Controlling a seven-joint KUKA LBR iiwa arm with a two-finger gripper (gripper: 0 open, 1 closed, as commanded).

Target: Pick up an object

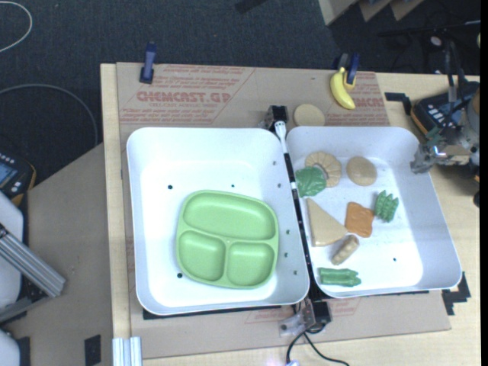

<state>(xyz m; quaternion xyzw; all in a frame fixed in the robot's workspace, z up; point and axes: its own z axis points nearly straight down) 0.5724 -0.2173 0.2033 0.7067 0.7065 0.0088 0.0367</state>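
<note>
Gripper: the gripper [427, 157] sits at the right bin's far right rim, above the edge; from here I cannot tell how it stands, and nothing shows in it.
Right bin: the right bin [408, 239] holds toy food – a green leafy piece [310, 180] touching a tan ridged shell [324, 164], a beige round [362, 171], a pale wedge [323, 223], an orange slab [359, 219], a small green cluster [386, 205], a tan nugget [345, 248] and a green pod [338, 277] near the front.
Left bin: the left bin [152, 204] carries a green divided plate [226, 237].
Table: a banana [342, 91] and a tan disc [309, 115] lie behind the bins.
</note>
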